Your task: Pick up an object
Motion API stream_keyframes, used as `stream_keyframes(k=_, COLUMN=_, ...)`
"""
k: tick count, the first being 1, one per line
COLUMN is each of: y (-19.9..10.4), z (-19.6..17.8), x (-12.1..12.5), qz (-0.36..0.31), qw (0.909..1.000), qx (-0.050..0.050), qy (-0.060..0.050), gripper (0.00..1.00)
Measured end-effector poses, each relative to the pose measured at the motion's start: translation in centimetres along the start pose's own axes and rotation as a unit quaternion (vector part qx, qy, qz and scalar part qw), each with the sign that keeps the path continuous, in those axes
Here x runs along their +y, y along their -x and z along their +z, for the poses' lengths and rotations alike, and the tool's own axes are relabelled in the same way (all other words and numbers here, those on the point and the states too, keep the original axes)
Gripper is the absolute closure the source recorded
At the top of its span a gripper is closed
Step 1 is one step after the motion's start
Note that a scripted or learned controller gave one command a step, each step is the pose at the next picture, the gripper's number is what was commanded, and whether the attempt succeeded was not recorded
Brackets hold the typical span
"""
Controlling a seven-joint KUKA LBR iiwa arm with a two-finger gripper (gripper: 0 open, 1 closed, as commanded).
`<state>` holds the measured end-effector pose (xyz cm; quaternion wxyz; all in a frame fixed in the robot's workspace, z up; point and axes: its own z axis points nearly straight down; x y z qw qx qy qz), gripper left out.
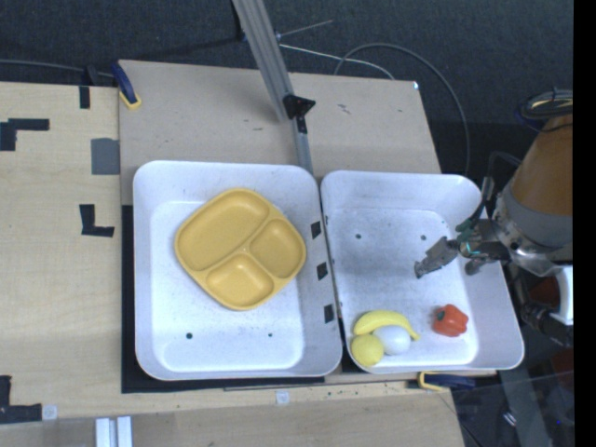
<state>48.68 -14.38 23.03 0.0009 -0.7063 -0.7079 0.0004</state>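
At the near edge of the right bin (494, 343) lie a banana (384, 321), a lemon (367, 349), a white ball (397, 341) and a red pepper (450, 319), all untouched. Farther back, the gripper (438, 259) hovers with nothing between its fingers; their spread is unclear. Picking is not yet done.

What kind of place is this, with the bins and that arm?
Probably a robotics lab bench for grasping trials: a robot arm's gripper reaches over two white bins, holding toy food such as a banana and a yellow divided plate.
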Motion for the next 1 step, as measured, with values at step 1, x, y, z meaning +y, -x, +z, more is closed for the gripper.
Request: stream_keyframes(k=1, y=0.02, z=0.0, x=0.0, qz=0.0, qw=1.0, qx=0.0, qy=0.0, gripper=0.0)
